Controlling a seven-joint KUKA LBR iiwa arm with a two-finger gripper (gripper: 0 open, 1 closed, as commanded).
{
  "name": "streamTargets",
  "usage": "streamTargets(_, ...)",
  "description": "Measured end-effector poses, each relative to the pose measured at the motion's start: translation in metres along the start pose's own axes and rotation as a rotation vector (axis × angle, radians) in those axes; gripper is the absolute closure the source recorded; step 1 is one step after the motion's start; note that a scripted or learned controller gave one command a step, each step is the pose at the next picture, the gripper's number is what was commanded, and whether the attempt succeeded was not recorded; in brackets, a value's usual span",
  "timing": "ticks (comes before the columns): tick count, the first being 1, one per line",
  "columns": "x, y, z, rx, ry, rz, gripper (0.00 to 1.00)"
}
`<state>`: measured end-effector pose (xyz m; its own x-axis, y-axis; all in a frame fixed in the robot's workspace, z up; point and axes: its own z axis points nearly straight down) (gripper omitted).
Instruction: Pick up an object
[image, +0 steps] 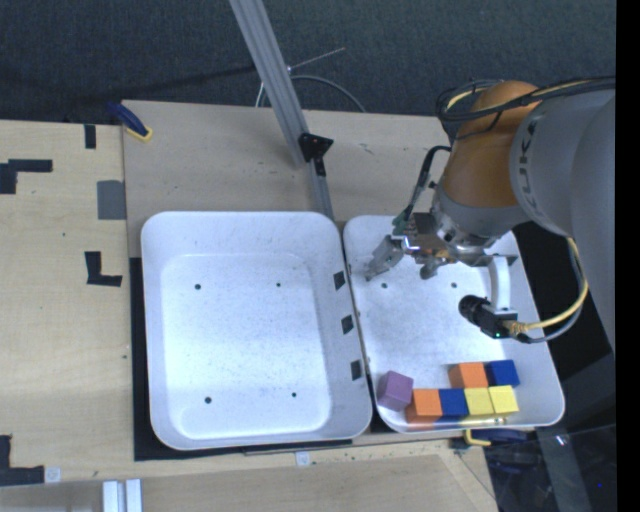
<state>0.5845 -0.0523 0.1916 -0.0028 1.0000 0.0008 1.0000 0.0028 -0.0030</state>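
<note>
Gripper (383, 262) hovering over the upper left part of the right bin (530, 345), fingers apart, nothing between them. Well below it, along the bin's lower edge, a cluster of blocks: purple block (397, 388) at left, then orange (427, 402), blue (453, 402) and yellow (479, 401) ones touching. Left bin (240, 330) alongside on the tabletop (60, 330).

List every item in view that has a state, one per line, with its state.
Left white bin: sits flat on the bench.
Right white bin: holds the blocks at its near edge.
Purple cube: tilted, apart from the rest.
Orange, blue and yellow blocks: packed in two rows.
Gripper: above the right bin, holding nothing.
</note>
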Motion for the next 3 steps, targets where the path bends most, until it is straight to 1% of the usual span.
streamTargets(1, 0.004, -0.039, 0.0, 0.002, -0.001, 0.004, 0.0)
streamTargets(2, 0.064, -0.052, 0.0, 0.001, 0.001, -0.004, 0.0)
streamTargets(3, 0.143, -0.074, 0.001, 0.002, 0.002, -0.007, 0.0)
